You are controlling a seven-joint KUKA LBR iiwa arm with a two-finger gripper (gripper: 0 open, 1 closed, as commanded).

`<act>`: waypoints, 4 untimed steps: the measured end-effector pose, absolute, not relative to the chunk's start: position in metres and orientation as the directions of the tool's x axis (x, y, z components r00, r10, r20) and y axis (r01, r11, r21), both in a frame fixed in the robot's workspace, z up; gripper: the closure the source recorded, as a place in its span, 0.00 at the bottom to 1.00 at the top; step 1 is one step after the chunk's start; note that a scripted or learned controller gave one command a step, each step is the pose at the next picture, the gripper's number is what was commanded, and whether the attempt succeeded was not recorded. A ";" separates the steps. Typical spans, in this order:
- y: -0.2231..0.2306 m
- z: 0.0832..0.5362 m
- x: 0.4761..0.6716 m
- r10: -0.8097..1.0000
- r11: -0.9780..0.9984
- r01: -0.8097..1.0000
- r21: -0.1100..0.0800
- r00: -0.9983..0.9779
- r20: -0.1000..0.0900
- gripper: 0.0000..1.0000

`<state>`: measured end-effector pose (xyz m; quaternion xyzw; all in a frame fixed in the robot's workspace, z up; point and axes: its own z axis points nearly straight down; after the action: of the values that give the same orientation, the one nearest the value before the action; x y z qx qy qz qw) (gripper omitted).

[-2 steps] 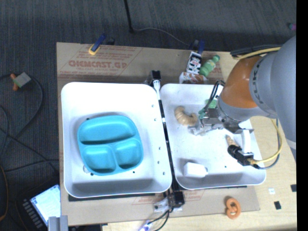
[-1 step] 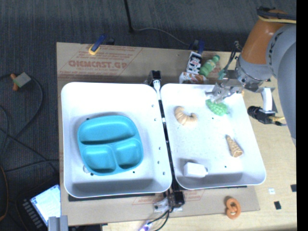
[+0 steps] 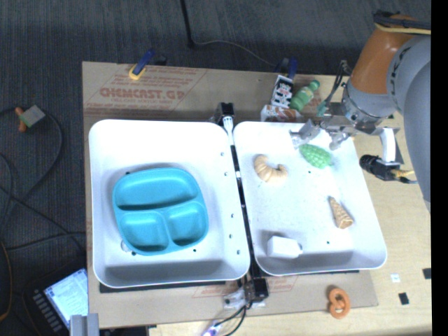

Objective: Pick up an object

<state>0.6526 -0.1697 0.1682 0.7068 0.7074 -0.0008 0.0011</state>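
My gripper [image 3: 321, 137] hangs over the far right corner of the right bin [image 3: 364, 250], its two fingers apart and open. Just in front of the fingertips a bumpy green object [image 3: 316, 155] lies on the bin floor, not held between them. A tan croissant-shaped piece [image 3: 269, 169] lies to the left of it. A tan cone [image 3: 341, 213] rests near the bin's right side, and a white block [image 3: 283, 246] sits at the front.
The left bin [image 3: 105, 152] holds a blue divided tray [image 3: 159, 208]. Behind the right bin stand a green toy [image 3: 305, 95] and a small printed box [image 3: 280, 100]. An orange ring [image 3: 339, 301] lies on the bench in front.
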 end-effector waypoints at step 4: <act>-0.208 0.089 0.592 1.000 -0.001 1.000 0.008 0.001 -0.006 1.00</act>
<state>0.5924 -0.2081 0.0886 0.7076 0.7066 0.0009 0.0048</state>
